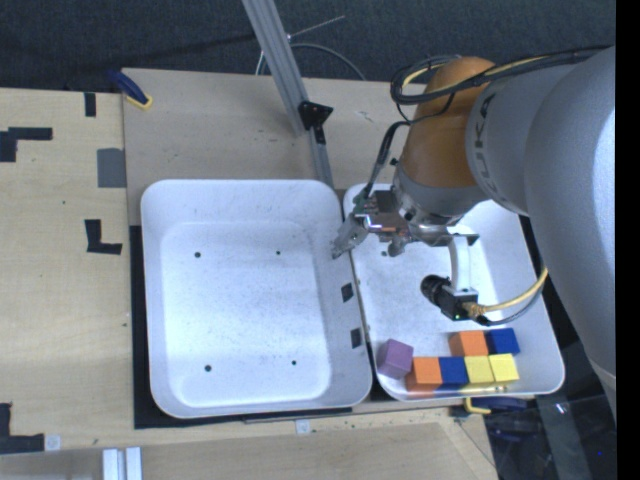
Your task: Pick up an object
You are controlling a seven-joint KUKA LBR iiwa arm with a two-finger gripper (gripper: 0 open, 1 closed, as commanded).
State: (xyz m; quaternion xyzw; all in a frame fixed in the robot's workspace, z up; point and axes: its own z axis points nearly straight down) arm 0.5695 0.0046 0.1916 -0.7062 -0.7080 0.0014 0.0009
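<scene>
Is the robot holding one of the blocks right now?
It cannot be told. The tool hangs over the right bin, too small and cluttered to see a hold. The blocks lie grouped at the bin's near edge, away from it.

We see a robotics lab: 1 plywood bench [230, 128] bearing 2 white bins [160, 298], black tape marks at its left, an aluminium pole [280, 48] at the far side, loose cabling.
</scene>
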